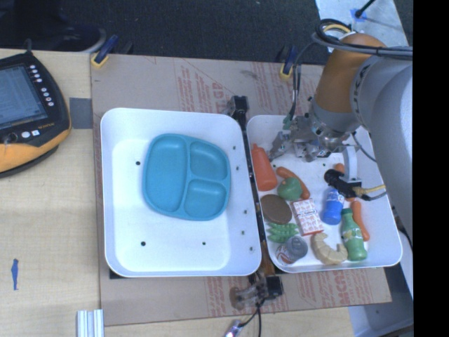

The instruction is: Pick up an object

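Note:
The right bin (382, 255) holds several toy foods: a long orange carrot (263, 168), a green pepper (289, 189), a brown oval piece (276, 208), a red-and-white box (307, 216), a blue bottle (331, 206), a green bottle (353, 236), a grey can (293, 248) and a tan banana-like piece (326, 250). My gripper (306, 144) hangs low over the bin's far end, just above and right of the long carrot. Nothing is visibly held in it.
The left bin (123, 244) holds a blue divided plate (187, 177). A teach pendant (28, 111) lies on the bench at far left. My arm's orange band (344, 69) and grey body cover the right bin's far right corner. Clamps sit on the cardboard's far edge.

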Controlling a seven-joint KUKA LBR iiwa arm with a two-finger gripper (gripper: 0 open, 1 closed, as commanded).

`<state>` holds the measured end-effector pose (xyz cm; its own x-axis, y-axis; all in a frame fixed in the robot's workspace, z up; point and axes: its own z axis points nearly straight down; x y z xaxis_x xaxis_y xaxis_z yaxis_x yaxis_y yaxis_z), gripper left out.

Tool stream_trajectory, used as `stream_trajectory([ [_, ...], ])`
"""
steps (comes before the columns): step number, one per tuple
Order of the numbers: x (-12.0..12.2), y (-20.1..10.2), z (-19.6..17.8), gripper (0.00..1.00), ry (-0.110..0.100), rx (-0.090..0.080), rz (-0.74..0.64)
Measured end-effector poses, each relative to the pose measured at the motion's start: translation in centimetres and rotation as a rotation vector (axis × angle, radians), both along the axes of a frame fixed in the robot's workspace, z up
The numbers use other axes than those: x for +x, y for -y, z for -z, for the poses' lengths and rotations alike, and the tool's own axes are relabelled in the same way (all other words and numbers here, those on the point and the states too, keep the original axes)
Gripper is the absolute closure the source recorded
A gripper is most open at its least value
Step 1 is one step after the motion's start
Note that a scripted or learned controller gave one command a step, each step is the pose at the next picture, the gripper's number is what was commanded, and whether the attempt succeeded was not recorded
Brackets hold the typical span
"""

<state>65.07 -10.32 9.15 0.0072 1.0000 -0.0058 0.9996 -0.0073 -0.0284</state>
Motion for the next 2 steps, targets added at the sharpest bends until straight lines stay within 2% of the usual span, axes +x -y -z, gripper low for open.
stream_trajectory([
  [2,0.0,-0.11,-0.01,0.0,0.0,-0.002,0.0],
])
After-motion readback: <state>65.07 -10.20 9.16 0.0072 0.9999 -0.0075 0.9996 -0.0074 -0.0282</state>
